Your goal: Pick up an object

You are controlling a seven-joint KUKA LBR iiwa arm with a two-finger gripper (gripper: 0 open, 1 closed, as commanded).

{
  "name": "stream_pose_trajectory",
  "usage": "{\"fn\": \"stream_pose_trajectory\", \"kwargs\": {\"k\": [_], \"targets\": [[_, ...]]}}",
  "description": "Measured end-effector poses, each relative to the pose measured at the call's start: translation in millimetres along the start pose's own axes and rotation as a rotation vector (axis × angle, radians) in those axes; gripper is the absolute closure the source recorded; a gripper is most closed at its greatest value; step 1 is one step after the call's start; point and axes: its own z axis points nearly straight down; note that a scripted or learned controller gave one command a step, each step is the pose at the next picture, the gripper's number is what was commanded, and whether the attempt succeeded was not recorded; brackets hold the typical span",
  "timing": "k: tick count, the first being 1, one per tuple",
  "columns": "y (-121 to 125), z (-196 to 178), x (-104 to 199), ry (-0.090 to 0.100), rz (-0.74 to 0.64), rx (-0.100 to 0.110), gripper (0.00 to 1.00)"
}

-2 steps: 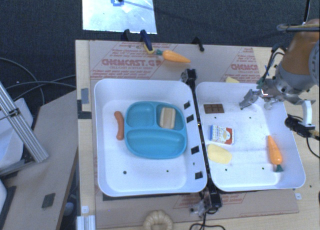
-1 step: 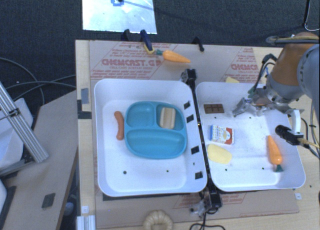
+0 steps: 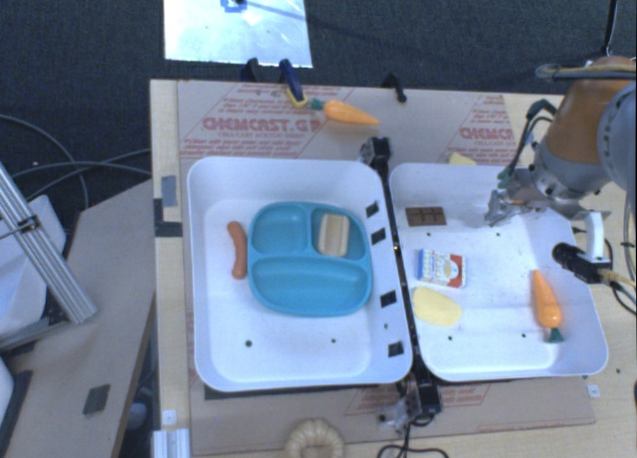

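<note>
My gripper (image 3: 504,207) hangs over the far right part of the right bin (image 3: 498,361), with the arm's orange band above it at the view's right. Nothing shows in its grasp. In that bin lie a brown chocolate bar (image 3: 426,215) to the gripper's left, a small white, blue and red packet (image 3: 439,267), a pale yellow oval piece (image 3: 437,307) and a carrot (image 3: 544,305) near the right wall. The left bin (image 3: 214,346) holds a blue divided plate (image 3: 299,272) with a tan slice (image 3: 333,235) in one compartment, and a sausage (image 3: 238,248) beside the plate.
A second carrot (image 3: 347,113) lies on the cardboard behind the bins, next to a blue clamp (image 3: 292,79). A small yellow item (image 3: 461,158) sits just past the right bin's far rim. A black divider with clips (image 3: 390,247) runs between the bins.
</note>
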Motion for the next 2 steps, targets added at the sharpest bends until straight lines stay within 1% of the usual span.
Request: {"fn": "stream_pose_trajectory", "kwargs": {"k": [1,2], "targets": [[-6.7,-50.0,2.3,0.0,0.003,0.0,1.0],[-8.1,-102.3,-7.3,-0.001,0.003,-0.002,1.0]]}}
